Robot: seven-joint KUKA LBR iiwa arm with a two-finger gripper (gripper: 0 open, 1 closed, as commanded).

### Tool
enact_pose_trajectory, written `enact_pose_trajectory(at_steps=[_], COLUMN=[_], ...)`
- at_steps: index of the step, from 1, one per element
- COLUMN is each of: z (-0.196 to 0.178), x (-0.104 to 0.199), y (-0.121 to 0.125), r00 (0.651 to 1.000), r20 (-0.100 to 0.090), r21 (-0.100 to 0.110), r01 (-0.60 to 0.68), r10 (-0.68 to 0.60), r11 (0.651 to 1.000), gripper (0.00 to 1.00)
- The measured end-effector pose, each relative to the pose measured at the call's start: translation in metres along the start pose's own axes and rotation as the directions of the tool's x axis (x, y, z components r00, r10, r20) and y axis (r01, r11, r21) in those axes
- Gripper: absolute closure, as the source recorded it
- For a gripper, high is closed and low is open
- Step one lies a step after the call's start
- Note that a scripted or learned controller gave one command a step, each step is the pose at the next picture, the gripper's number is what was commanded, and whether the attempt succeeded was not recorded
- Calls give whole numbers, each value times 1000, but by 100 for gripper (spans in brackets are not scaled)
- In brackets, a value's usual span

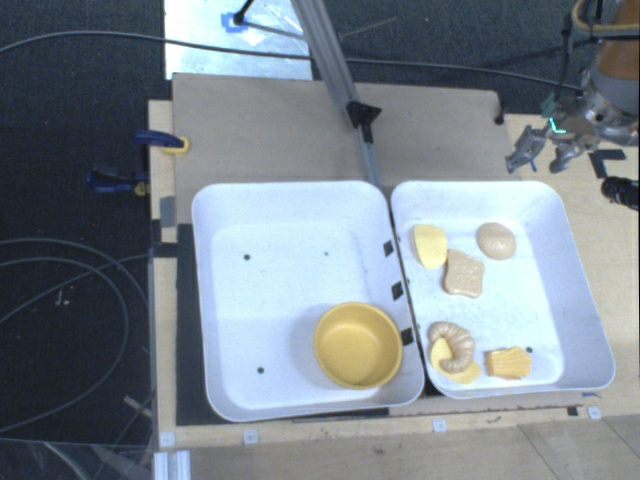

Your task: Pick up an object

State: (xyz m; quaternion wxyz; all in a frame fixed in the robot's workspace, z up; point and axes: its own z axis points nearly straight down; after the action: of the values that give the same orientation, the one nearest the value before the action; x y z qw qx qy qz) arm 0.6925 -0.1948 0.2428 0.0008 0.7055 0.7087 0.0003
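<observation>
The gripper (540, 152) hangs at the far right corner of the bench, just outside the back rim of the right bin (585, 298). Its two fingers (522, 154) are spread apart with nothing between them, pointing down and to the left over the bare board (300, 128). The orange band on the arm (610, 28) sits at the frame's top right.

All the small pieces lie in the right bin, well apart from the gripper. A yellow wedge (429, 245) sits near the left wall, long axis running front to back, rounded end toward the far side. Just beside it, to the right, a tan cracker-like piece (464, 274) lies flat, long side also roughly front to back, slightly tilted. A pale round bun (495, 240) rests toward the back, nearest the gripper; it has no clear long axis. Toward the front, a curled beige piece (452, 346) lies on a yellow slice (460, 372), the curl opening to the lower left. A ridged orange-yellow chip (508, 363) lies beside it, long axis left to right.

The left bin (230, 268) holds a yellow bowl (358, 344), upright, mouth up, near its front right corner. A grey pole (330, 48) slants across the board, ending at the seam between the bins.
</observation>
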Motion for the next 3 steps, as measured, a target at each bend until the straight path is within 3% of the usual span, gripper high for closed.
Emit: enact_pose_trajectory(at_steps=[1,3], z=[-1,119], x=[0,5], y=[0,-10], r00=[1000,1000], r20=[0,-1], r21=[-2,3], r01=[0,1], r10=[0,-1], r11=[1000,1000], gripper=[0,0])
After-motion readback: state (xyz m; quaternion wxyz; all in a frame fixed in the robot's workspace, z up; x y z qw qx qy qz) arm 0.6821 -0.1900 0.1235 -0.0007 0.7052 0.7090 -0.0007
